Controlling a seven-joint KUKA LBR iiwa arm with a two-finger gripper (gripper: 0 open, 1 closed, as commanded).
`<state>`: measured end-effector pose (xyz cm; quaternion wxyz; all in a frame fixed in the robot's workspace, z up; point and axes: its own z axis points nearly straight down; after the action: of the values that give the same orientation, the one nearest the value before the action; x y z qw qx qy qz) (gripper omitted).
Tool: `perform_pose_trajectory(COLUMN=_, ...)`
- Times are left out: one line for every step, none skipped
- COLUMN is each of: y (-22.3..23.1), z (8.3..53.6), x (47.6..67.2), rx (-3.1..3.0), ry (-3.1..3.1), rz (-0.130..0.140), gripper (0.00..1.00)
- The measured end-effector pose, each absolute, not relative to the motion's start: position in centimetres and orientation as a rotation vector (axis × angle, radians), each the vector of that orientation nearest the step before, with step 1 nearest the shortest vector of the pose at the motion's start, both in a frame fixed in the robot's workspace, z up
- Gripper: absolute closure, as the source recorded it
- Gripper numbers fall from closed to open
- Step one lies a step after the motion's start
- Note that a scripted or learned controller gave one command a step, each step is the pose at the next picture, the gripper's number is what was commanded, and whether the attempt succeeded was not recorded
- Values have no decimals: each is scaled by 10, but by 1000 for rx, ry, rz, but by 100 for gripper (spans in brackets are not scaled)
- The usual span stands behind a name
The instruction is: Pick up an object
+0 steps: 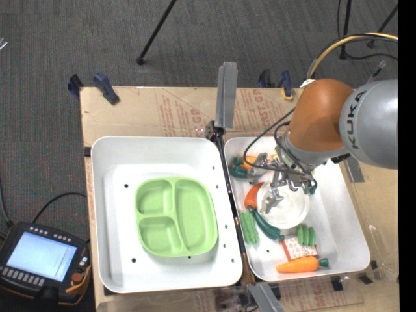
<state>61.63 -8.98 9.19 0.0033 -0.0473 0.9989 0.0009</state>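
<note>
The right bin (344,239) holds a scatter of small toy foods. A white round bowl or lid (289,213) lies in its middle, an orange carrot (299,264) near the front edge, a green pea pod (250,227) and a dark teal piece (266,226) to the left, and an orange piece (252,195) beside them. My gripper (273,200) hangs below the orange wrist band over the white round piece. I see nothing clearly between its fingers.
The left bin (110,168) bears a green three-compartment plate (175,216). A red and white small packet (294,247) and another green pod (309,234) lie near the carrot. A teach pendant (42,259) sits at the lower left, off the bench.
</note>
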Motion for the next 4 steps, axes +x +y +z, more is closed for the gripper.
perform_pose_trajectory(y=-88, z=92, x=577, rx=-34, ry=3133, rz=1, gripper=0)
perform_pose_trajectory(y=-86, z=91, x=492, rx=98, ry=3127, rz=0, gripper=0)
perform_pose_trajectory(y=-101, z=87, x=554, rx=-276, ry=3129, rz=2, gripper=0)
perform_pose_trajectory(y=-88, z=87, x=641, rx=16, ry=3141, rz=3, gripper=0)
